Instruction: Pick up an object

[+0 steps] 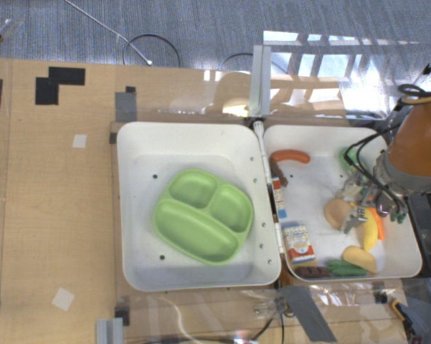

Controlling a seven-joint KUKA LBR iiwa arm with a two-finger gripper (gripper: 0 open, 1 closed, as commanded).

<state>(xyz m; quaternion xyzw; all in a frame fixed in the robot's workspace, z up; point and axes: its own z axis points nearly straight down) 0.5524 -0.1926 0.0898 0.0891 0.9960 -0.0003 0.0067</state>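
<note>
Two white bins side by side on a wooden bench. Left bin (140, 192) holds a green divided plate (203, 216) with three compartments, lying near its middle. Right bin (308, 174) holds the loose objects: an orange-red sausage (291, 156) near the top left; a small carton (297, 242) with blue and red print at lower left, its writing too small to read; a narrow printed strip (277, 199) along the left wall, also unreadable; a dark brown piece (309, 271) and a green vegetable (346, 268) along the bottom edge; a tan rounded item (337, 212) toward the centre; a yellow banana (371, 233) to its right; a yellow-tan lump (360, 258) below that. The gripper (358, 213) hangs low over the right bin, between the tan rounded item and the banana, close to both. Cables and metal parts clutter the claw; cannot tell whether it is spread or closed, or whether anything sits in it.
</note>
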